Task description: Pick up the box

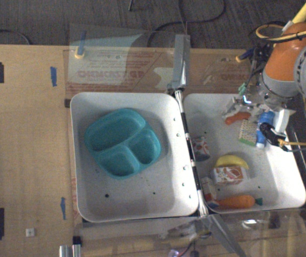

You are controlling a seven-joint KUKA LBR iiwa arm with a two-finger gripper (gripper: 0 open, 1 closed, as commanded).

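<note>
Two shallow white bins sat side by side on the tan surface (24,159). The left bin (88,197) held one thing: a teal divided tray (122,142) with three compartments, lying a little above the bin's middle.

The right bin (286,191) was the crowded one. At its left wall a small can (200,147) lay near the divider. Toward the lower centre of the frame's right half a yellow banana (232,160) rested just above the box (228,175), the two touching or nearly so. Below them an orange carrot (237,201) lay along the bin's lower edge. In the bin's upper part sat a small orange piece (237,118), a pale speckled card-like packet (247,132) and a blue tube (262,128).

The box was small, red and white with printed faces, lying flat with its long side roughly level across the frame.

My jaws (249,101) hung over the upper part of the right bin, well apart from the box, among cables and fittings. I could not tell whether they stood open or closed.
</note>
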